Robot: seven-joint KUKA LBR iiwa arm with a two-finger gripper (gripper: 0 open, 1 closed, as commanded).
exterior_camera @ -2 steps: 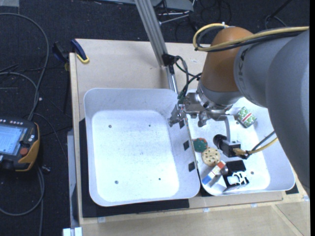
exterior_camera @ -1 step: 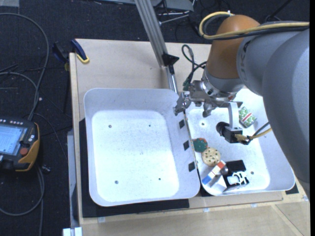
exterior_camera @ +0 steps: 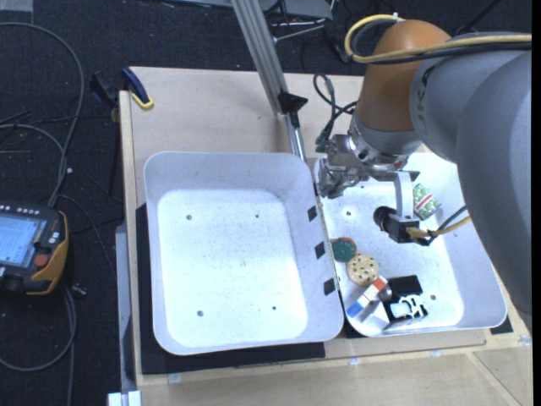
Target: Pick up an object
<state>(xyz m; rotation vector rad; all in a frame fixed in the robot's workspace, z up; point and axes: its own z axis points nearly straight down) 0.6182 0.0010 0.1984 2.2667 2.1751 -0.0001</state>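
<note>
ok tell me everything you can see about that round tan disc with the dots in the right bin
The round tan disc with dark dots lies flat on the floor of the right white bin, near its left wall. It looks like a biscuit or perforated token. A round teal piece sits just above it, apparently touching; a small red-and-blue object lies just below.

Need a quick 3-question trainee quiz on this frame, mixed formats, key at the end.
1. True or false: the gripper hangs over the left bin's floor.
2. Which lies nearest the right bin's front edge? A) the green disc B) the tan dotted disc C) the black-and-white block
3. Fill in: the small green-and-white packet lies in the ___ bin.

Key: 1 false, it sits at the back of the right bin, by the shared wall. 2 C. 3 right.
</note>
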